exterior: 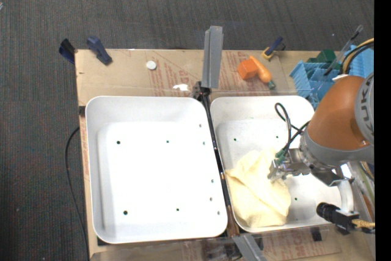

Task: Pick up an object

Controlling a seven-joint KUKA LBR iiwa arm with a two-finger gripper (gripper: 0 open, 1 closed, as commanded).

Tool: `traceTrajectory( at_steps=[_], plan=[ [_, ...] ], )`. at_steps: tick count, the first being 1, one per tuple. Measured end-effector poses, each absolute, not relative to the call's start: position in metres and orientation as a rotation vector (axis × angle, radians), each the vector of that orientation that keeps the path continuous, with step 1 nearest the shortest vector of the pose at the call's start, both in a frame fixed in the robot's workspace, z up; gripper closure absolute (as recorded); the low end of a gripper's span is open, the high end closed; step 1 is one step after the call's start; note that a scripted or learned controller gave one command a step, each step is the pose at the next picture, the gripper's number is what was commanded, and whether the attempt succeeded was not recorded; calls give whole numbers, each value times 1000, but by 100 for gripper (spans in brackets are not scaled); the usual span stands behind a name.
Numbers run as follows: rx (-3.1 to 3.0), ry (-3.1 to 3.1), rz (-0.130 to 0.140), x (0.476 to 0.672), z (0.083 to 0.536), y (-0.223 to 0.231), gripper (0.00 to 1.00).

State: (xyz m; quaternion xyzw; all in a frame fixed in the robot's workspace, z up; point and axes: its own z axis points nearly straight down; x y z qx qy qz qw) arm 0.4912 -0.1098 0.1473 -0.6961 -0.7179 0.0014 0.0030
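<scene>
A pale yellow cloth [259, 191] lies crumpled in the right bin [244, 125], spread over its front left part. My gripper [278, 169] is down at the cloth's upper right edge, touching or just above the fabric. The arm's orange band [342, 116] and grey wrist hang over the bin's right side and hide part of its floor.
The left bin [153, 168] sits beside the right one, split by a grey upright post [213, 58]. Behind the bins lie an orange clamp [253, 69], blue clamps [98, 49] and a blue rack [311, 79]. A black cable [284, 119] loops above the gripper.
</scene>
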Motion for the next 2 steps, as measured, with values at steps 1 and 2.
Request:
traceTrajectory(
  at_steps=[1, 2],
  plan=[
    [-2048, -2376, 1, 506, 86, -150, 0],
    [-2003, -2412, 1, 483, 100, -173, 0]
  ],
)
